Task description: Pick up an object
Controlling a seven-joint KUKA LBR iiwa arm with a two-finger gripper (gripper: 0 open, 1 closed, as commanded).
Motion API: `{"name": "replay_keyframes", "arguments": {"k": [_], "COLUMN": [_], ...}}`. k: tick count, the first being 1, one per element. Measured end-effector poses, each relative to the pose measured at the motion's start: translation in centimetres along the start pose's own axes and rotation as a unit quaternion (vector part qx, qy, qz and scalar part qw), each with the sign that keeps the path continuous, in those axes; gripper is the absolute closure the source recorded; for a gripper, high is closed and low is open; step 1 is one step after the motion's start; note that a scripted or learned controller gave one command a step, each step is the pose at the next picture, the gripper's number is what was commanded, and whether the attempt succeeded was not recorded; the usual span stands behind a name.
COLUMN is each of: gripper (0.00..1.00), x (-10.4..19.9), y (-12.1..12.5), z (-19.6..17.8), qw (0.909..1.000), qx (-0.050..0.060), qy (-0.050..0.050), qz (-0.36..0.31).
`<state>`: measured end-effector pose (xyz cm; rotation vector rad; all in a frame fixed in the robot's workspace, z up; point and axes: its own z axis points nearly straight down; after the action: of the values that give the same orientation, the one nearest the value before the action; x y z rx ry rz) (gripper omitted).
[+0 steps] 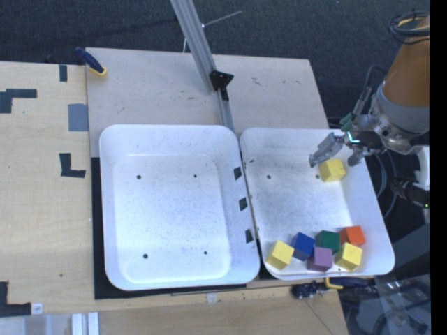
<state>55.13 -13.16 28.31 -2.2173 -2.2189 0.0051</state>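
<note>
**Right bin, upper corner: gripper at the yellow block**

Gripper (338,150) sits right above the lone yellow block (332,170) near the right bin's (279,208) far wall. Fingers spread open, nothing held. Block lies just below-left of the fingertips; other blocks (318,250) well apart.

So there's just the one camera, fixed up above the worktop (174,75) and looking down at a slant; it takes in both white bins side by side, the left bin (112,208) and the right bin (279,145), with dark floor running along the top of the frame. It sits far enough back that both bins fit whole, plus a good stretch of worktop off to the left; the arm (408,82) pokes in from the right edge, so the view faces roughly across its reach.
</note>
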Motion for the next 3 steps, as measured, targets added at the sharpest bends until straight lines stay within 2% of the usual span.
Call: {"name": "replay_keyframes", "arguments": {"k": [1, 3], "gripper": [0.0, 0.0], "x": [0.0, 0.5], "y": [0.1, 1.6], "z": [-0.2, 9.5], "qw": [1.0, 1.0], "qx": [-0.002, 0.0], "qy": [-0.001, -0.001], "qz": [-0.001, 0.0]}}
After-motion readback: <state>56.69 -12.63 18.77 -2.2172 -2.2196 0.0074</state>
